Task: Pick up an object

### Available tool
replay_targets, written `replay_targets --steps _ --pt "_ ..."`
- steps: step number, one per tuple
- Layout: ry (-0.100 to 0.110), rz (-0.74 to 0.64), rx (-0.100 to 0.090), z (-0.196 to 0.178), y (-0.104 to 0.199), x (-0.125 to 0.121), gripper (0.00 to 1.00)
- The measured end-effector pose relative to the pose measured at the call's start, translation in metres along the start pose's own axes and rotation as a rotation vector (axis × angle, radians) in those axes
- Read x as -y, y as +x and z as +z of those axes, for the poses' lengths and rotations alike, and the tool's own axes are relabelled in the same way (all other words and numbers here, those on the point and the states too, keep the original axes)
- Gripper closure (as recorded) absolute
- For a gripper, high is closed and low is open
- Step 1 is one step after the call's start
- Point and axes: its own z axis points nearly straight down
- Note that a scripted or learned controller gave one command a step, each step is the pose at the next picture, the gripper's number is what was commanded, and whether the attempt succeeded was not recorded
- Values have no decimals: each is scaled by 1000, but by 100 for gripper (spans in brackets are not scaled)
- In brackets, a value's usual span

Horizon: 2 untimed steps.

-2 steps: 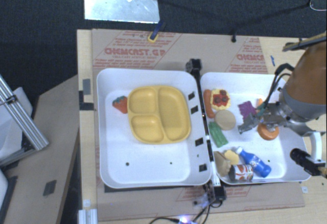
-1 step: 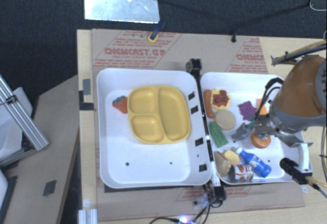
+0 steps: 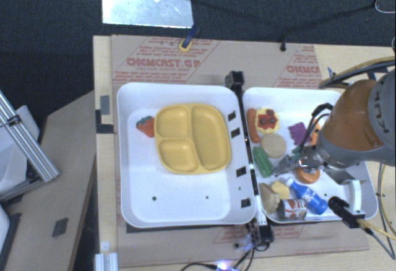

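Several objects crowd the right bin (image 3: 365, 205) at lower right: can (image 3: 293, 208), blue bottle (image 3: 307, 197), then orange piece (image 3: 307, 174) just beside the gripper (image 3: 296, 161). Green block (image 3: 262, 162) lies just left of it, long axis up-frame; grip state I cannot tell
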Motion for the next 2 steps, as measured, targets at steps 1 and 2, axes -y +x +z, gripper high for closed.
replay_targets --steps 1,2 --pt "-17 3 14 -13 -5 -3 100" --pt "2 -4 2 -56 -3 -3 100"
